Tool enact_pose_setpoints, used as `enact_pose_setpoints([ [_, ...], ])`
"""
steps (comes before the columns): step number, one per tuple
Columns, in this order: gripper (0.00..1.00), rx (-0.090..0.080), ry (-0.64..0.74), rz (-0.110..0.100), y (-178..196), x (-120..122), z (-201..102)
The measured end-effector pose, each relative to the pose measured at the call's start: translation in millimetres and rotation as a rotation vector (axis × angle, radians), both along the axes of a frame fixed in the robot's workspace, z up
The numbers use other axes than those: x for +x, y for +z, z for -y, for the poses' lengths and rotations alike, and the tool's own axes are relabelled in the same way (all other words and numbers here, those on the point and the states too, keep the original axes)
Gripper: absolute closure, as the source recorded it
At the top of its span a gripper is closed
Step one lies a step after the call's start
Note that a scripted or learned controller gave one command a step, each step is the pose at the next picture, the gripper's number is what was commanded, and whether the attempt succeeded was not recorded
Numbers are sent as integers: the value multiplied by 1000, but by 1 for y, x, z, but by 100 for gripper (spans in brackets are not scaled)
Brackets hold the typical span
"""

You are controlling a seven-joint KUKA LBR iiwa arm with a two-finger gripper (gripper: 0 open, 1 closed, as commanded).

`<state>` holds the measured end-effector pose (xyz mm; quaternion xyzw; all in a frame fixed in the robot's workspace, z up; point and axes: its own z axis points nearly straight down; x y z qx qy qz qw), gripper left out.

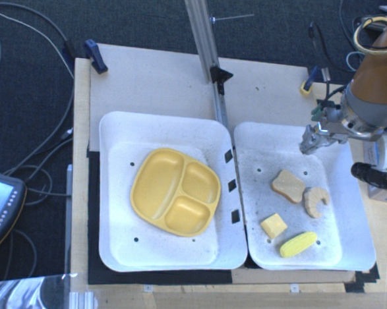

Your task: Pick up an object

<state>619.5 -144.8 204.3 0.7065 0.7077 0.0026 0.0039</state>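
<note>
with the claw (311,140) poised near the right bin's (356,195) far edge, grip state impossible to tell, best descend squarely over the bread slice (288,185) mid-bin, clear of the neighbouring cookie (316,202).

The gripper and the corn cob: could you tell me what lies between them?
In the camera view, between the gripper and the corn cob lie two bread pieces.

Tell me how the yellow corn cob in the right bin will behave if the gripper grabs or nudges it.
The corn cob looks rounded and elongated, so a nudge across its length would probably roll it over the right bin floor. Its glossy look suggests toy plastic: likely light, stiff and somewhat slippery. It lies apart from the yellow block, so the gripper should have room.
</note>
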Motion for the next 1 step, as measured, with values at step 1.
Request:
enact_pose_setpoints([
  [1,100,0,1,0,58,12,1],
])
